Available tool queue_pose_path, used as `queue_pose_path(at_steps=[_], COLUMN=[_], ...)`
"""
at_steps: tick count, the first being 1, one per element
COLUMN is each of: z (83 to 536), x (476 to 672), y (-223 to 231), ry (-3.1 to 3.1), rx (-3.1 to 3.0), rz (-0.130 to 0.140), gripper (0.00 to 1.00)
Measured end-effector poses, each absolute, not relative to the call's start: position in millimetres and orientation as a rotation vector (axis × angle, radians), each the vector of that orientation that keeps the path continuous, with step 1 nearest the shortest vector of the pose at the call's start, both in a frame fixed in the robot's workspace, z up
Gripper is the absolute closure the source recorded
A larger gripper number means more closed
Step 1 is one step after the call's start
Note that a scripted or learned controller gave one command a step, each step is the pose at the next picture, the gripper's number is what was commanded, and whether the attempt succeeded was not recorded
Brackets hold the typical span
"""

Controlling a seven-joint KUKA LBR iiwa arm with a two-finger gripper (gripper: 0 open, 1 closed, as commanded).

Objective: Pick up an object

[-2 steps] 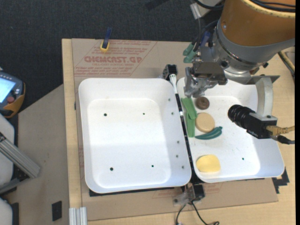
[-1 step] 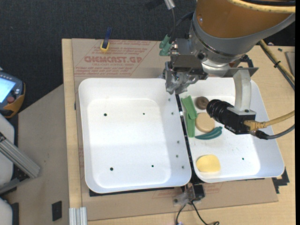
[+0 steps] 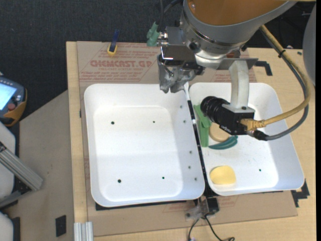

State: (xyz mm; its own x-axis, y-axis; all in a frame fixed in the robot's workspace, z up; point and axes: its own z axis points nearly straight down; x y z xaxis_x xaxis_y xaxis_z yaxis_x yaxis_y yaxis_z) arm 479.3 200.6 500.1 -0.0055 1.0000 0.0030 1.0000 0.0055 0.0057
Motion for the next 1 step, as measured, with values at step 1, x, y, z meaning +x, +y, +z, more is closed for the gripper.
queue_pose_path(at_steps=[1], z=[457.4], x=[478.8], y=[225.5], ry=[2.226], rx=[2.221], rz=[-0.008], gripper=[1.0])
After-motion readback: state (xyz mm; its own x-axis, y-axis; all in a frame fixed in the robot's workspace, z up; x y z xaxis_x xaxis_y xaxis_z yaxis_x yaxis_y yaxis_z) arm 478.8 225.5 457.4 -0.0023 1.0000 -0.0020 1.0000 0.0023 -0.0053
